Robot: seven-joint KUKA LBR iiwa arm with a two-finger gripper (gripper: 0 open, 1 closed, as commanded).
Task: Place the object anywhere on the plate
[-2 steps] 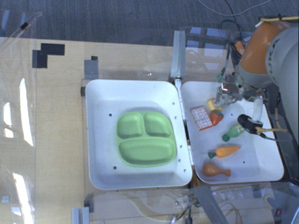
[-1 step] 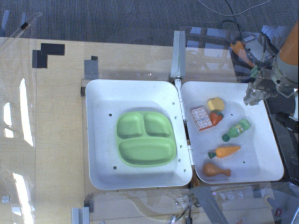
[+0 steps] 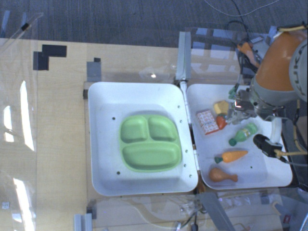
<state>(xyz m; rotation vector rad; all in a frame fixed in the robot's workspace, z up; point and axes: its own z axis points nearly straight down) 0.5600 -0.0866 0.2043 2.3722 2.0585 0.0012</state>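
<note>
plate point(image 3: 150, 143): in left bin point(image 3: 103, 129) | gripper point(image 3: 237, 110): above right bin point(image 3: 274, 174), near yellow block point(image 3: 221, 107) | carrot point(image 3: 232, 156), bottle point(image 3: 242, 134): right of plate

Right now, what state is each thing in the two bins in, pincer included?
green plate: flat in left bin, nothing on it
pincer: low over right bin, beside the yellow piece
yellow piece: resting in right bin
red-checked box: lying flat
green bottle: on its side
carrot: on its side
drumstick: lying flat
</note>
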